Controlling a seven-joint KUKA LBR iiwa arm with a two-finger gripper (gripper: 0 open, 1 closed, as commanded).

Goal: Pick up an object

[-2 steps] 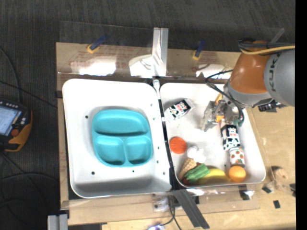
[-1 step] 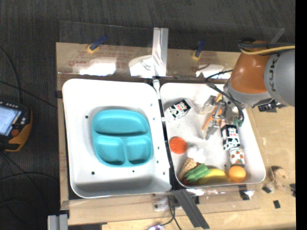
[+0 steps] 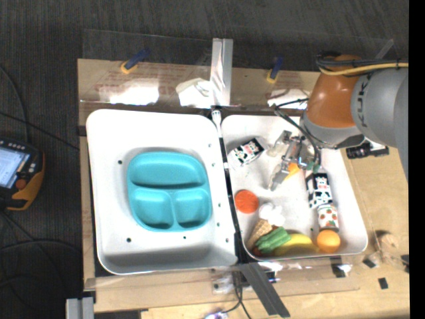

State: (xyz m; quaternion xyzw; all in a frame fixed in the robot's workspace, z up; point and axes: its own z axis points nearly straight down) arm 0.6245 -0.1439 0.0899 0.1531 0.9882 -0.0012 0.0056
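My gripper (image 3: pixel 280 159) hangs low over the upper middle of the right bin (image 3: pixel 352 198), below the orange wrist band. Its two grey fingers (image 3: pixel 277 178) point down-left and stand apart, so it is open. A small orange piece (image 3: pixel 292 169) lies right beside the lower finger; nothing is clearly pinched. A cow-patterned carton (image 3: pixel 246 151) lies just left of the gripper. To its right a cow-patterned bottle (image 3: pixel 320 190) lies on the bin floor. An orange-red ball (image 3: pixel 246 201) sits lower left.
Along the right bin's front lie a white lump (image 3: pixel 270 212), a cone (image 3: pixel 260 229), a green pepper (image 3: pixel 272 239), a banana (image 3: pixel 297 242) and an orange (image 3: pixel 328 239). A teal divided plate (image 3: pixel 167 190) lies in the left bin (image 3: pixel 106 178).
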